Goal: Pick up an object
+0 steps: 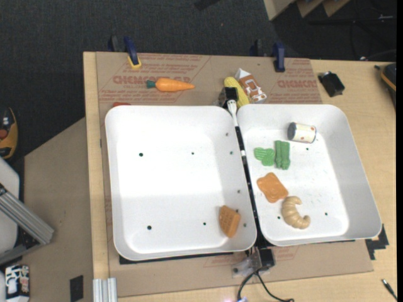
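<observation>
Camera view: curled croissant (295,212); green toy (274,155) — smooth plastic.

An orange-edged object (391,74) is cut off by the right edge. A yellow and black object (5,133) is cut by the left edge. Printing on the small packet (252,87) is too small to read.
</observation>
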{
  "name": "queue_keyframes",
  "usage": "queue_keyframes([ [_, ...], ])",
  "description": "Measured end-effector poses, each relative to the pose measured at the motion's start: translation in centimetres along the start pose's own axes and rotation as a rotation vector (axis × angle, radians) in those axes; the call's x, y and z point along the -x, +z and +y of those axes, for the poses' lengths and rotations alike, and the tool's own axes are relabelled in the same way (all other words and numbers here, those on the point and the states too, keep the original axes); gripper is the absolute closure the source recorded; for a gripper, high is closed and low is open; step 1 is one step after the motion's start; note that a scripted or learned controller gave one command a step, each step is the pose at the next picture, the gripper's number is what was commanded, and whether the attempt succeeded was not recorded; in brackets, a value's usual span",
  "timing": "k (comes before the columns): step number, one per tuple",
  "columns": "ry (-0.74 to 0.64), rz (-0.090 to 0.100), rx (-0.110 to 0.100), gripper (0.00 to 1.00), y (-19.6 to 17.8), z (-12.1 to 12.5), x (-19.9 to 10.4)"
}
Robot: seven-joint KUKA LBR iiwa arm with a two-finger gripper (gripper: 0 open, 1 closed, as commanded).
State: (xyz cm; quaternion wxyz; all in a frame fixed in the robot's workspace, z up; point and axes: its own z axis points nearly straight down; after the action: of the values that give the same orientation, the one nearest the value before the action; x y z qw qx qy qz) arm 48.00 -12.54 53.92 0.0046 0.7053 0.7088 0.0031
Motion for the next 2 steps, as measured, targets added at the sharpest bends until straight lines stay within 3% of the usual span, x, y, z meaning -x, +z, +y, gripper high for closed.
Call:
queue_keyframes([
  [2, 0.0, 0.003, -0.012, 1.0, 0.4, 0.0, -9.9],
])
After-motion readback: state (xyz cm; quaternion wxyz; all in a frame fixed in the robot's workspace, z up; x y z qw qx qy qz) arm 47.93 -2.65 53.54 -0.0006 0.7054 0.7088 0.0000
